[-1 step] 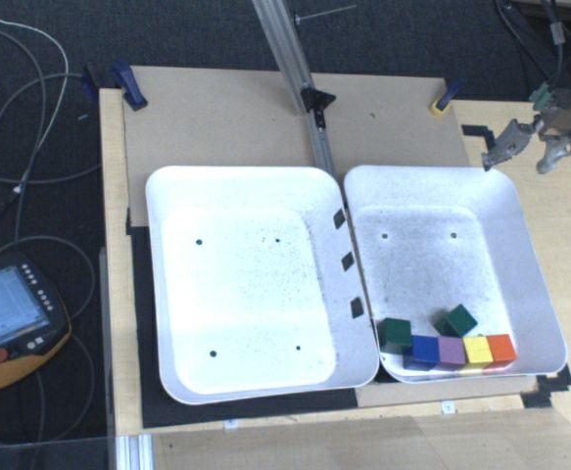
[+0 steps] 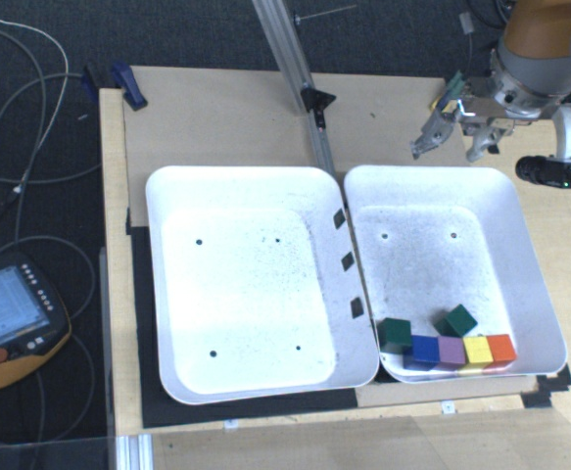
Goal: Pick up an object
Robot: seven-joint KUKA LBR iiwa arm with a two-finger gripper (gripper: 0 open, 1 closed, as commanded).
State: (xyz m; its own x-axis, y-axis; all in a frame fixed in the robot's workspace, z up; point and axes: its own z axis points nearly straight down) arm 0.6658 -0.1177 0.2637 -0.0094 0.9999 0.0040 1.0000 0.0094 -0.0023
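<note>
Camera view: hand (image 2: 453, 143) empty, fingers apart, above right bin's (image 2: 520, 213) far rim; coloured blocks (image 2: 449, 341) well below it.

Smooth matt white plastic bins (image 2: 167, 189)

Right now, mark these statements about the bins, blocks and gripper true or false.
1. All the blocks lie in the right bin. True.
2. The gripper is down among the blocks. False: it is above the bench beyond the right bin's far rim.
3. The orange block lies at the end of the row, next to the yellow block. True.
4. The gripper holds the blue block. False: the blue block lies in the bin.
5. Two dark green blocks lie in the left bin. False: both are in the right bin.
</note>
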